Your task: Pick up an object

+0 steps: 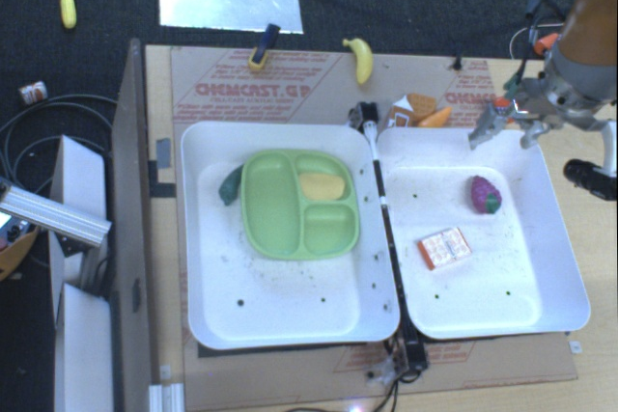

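From the camera view above the bench, the task looks barely begun: the gripper hangs over the far rim of the right bin, its two grey fingers spread apart with nothing between them, so no object is picked yet. The likeliest things to take lie in that right bin: a purple object near the far right part of the floor, just below the gripper, and an orange-and-white packet nearer the middle, the two well apart from each other. The left bin holds a green divided tray with a yellow piece in its upper right compartment, and a dark green object touching the tray's left edge. What is left, by my judgement, is the whole descent, closing and lift. Room seems good: the purple object has bare white floor all around it, though the bin's right wall is near. The packet sits in open floor, clear of the raised seam where the two bins meet. A banana lies on the board beyond the bins.
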Robot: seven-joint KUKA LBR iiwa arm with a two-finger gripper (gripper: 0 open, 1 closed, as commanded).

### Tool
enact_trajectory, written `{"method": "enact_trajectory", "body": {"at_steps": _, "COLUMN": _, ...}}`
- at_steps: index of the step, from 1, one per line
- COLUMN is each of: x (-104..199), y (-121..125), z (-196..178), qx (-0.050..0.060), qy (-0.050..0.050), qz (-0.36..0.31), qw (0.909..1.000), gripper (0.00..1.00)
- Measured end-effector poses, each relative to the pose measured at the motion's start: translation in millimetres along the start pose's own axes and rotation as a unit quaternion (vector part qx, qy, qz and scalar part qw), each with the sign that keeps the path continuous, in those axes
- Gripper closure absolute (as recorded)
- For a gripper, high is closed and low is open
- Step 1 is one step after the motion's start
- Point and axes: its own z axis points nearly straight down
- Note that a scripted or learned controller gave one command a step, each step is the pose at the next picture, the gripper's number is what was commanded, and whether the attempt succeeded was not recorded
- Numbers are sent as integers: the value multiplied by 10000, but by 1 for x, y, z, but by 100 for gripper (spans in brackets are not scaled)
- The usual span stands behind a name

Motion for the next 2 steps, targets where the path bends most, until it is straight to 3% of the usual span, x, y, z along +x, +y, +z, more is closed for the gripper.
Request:
{"method": "enact_trajectory", "body": {"at_steps": 1, "x": -38, "y": 1, "z": 85, "qx": 38, "qy": 1, "qz": 23, "qw": 10000, "gripper": 0}}
{"method": "enact_trajectory", "body": {"at_steps": 2, "x": -56, "y": -6, "z": 170, "qx": 33, "qy": 4, "qz": 18, "qw": 10000, "gripper": 0}}
